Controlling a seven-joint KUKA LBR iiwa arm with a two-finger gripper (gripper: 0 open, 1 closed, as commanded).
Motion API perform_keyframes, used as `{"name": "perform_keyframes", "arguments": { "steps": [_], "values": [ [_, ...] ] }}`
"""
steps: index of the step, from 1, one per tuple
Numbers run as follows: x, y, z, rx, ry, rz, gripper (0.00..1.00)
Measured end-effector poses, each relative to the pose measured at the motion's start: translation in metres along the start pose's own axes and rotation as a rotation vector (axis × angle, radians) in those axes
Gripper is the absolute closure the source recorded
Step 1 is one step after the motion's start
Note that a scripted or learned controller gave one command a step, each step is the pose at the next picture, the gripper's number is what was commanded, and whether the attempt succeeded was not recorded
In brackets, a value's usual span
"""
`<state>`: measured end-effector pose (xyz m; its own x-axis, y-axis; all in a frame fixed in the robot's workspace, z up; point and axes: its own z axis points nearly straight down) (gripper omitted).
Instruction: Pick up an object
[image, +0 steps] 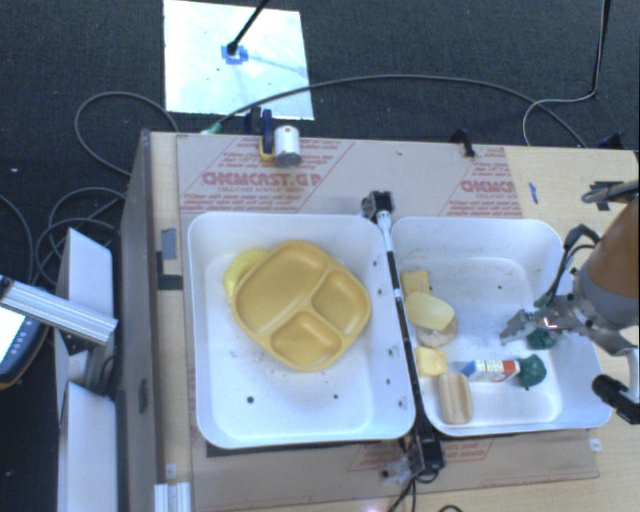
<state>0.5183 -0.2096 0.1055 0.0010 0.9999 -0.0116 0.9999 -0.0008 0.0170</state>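
Observation:
My gripper (528, 331) hovers over the right side of the right bin (480, 250), open, with nothing between its fingers. Just below it lies a small tube (492, 370) with a red band, beside a dark green piece (533, 372). A tan bun-shaped piece (454, 398) rests near the bin's front wall. Pale yellow food pieces (428, 310) sit along the bin's left side, with a small yellow block (431, 361) under them. The grey arm (610, 270) comes in from the right.
The left bin (215, 400) holds a yellow divided plate (300, 303) on top of a paler yellow piece (240, 270). A rail (397, 300) separates the bins. Cables and a small fixture (278, 143) lie on the cardboard behind them.

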Motion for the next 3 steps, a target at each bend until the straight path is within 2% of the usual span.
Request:
{"name": "perform_keyframes", "arguments": {
  "steps": [1,2,3],
  "values": [
    [0.012,-0.024,0.018,0.014,0.01,-0.001,0.0],
    [0.03,0.034,0.021,0.014,0.011,-0.004,0.0],
    [0.005,-0.021,0.021,0.017,0.011,-0.001,0.0]
  ]
}}
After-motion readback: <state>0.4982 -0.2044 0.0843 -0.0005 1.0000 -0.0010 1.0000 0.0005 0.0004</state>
